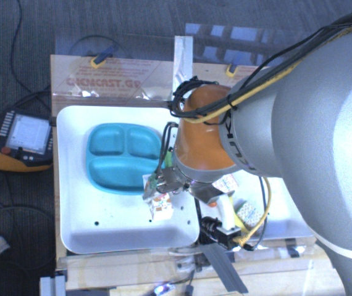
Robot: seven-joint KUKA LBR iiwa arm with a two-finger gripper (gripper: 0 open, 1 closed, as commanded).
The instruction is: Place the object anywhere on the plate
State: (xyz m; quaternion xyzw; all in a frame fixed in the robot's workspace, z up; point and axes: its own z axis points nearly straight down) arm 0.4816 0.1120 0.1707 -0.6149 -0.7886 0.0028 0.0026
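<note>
A blue divided plate (121, 155) lies in the left white bin (77, 214), towards its far side. My gripper (159, 191) hangs over the left bin, just off the plate's near right corner. Directly below the gripper in the view sits a small white and orange object (162, 208), touching or very close to it. Whether the object is held or rests on the bin floor cannot be told. The orange wrist band (202, 142) and grey arm cover much of the right bin.
In the right bin (275, 227), a white and red packet (228, 182) and a white dotted item (247, 213) peek out beside the arm. A handheld device (21, 139) lies on the floor left of the bench. A cardboard panel (114, 79) stands behind the bins.
</note>
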